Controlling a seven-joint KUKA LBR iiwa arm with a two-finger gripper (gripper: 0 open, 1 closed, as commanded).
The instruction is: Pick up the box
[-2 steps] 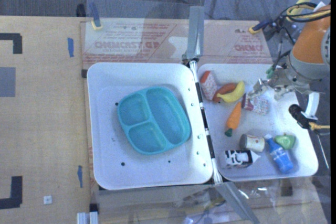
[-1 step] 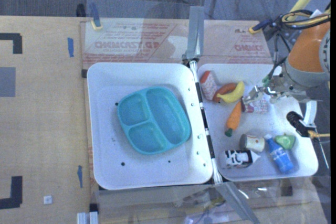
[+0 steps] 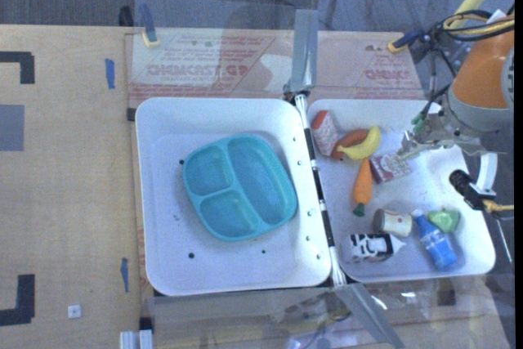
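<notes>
We are looking at the box (image 3: 391,168), a small reddish and white one lying flat in the right bin (image 3: 418,194), toward the middle of its far half. The gripper (image 3: 411,146) is hanging just over the box's far right corner, close enough that the two are overlapping from this slant. We cannot tell how far open it is, or whether it is touching the box. We are judging this to be the approach step, with the grasp not yet made.

We are thinking the next move calls for a straight descent centred on the box, and a closing across its narrower side, since the box is sitting low on the bin floor.

Room is tight on the box's left. The carrot (image 3: 362,182) is lying just beside it, and the banana (image 3: 362,145) is resting near its far left corner, against the carton (image 3: 324,131). A sideways drift there is likely to nudge them. On the right the floor is lying bare up to the rim, where the arm (image 3: 482,86) is reaching in, so we are favouring that side for any correction. The cup (image 3: 394,222) and bottle (image 3: 437,247) are sitting nearer us, apart from the box. The left bin (image 3: 163,143), with its blue plate (image 3: 239,186), is lying well apart.
</notes>
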